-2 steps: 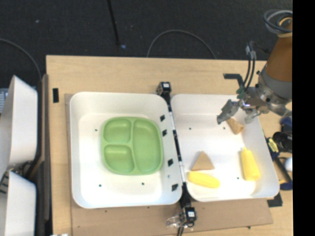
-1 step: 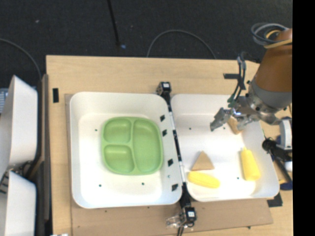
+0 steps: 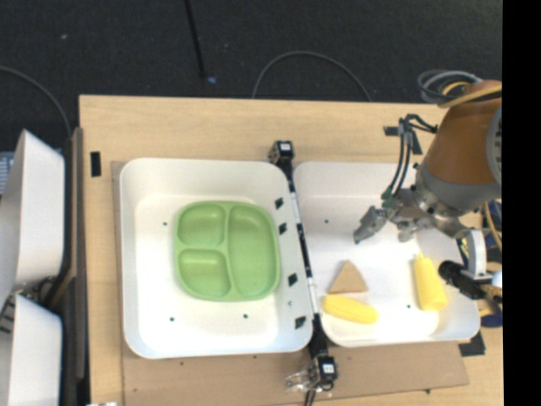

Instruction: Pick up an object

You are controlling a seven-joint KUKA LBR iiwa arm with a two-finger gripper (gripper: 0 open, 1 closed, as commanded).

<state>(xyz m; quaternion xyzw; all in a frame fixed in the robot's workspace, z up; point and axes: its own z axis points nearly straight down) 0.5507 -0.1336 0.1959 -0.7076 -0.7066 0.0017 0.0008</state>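
Pincer hangs with its fingers spread and nothing in them, so it should drop straight onto the wedge just below it, then squeeze.

I watch through one fixed camera set high above the bench, looking down at a slant. It sits far enough back to take in both white bins and dark floor beyond; the arm enters from the right.
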